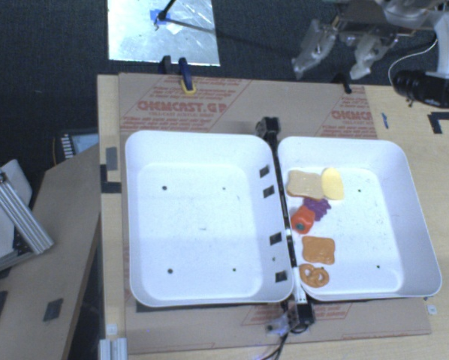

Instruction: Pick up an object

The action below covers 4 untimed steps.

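1. The end effector point(335, 51) is seen high above the far edge of the desk point(232, 100), well apart from both bins; its two fingers are spread and nothing is between them.
2. The candidates for picking lie in the right bin point(405, 223), crowded along its left wall: a tan bread slice point(305, 184), a yellow piece point(332, 184) touching it, a purple item point(318, 208), an orange-red item point(302, 220), a waffle point(318, 250) and a pretzel point(314, 276).
3. All are judged to be toy foods, light and fairly stiff, probably smooth plastic that may slip under a glancing pinch; none is expected to be fragile.
4. The yellow piece is judged the easiest: it looks rounded and raised, and its right side faces bare bin floor, so the fingers could be closed across its narrow width.
5. The bread slice and waffle lie flat and appear thin, so little edge is offered; a grasp would have to be taken across opposite edges, low to the floor.
6. The purple and orange-red items touch or nearly touch, so two might be pinched or one pushed aside.
7. The pretzel sits near the wall and front corner, where finger room is judged tight.
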### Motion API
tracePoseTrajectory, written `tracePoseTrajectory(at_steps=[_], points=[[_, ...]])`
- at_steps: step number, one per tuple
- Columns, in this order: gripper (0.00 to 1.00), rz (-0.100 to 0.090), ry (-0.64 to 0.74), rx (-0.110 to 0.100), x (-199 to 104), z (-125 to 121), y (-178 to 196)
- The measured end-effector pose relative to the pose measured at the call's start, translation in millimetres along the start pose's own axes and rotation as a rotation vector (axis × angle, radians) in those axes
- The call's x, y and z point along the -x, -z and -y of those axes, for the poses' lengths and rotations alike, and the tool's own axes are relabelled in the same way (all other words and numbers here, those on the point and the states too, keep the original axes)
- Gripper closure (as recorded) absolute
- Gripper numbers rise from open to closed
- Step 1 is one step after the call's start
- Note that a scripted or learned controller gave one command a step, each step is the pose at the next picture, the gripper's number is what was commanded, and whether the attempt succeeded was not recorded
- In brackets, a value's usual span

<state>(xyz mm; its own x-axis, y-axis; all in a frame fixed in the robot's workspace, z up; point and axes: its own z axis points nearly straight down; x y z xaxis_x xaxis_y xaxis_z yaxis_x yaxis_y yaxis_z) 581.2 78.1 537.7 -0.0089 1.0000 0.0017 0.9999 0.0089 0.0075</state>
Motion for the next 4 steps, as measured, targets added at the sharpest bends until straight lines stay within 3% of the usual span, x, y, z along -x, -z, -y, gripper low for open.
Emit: tracePoseTrajectory(at_steps=[1,2,3,4], points=[[0.0,0.0,0.002,-0.007,-83,-75,-55],[0.0,-0.002,0.001,0.001,-153,-88,0],[1.0,0.0,-0.001,-0.003,-149,-88,8],[1.0,0.001,-0.01,-0.01,-109,-8,-3]])
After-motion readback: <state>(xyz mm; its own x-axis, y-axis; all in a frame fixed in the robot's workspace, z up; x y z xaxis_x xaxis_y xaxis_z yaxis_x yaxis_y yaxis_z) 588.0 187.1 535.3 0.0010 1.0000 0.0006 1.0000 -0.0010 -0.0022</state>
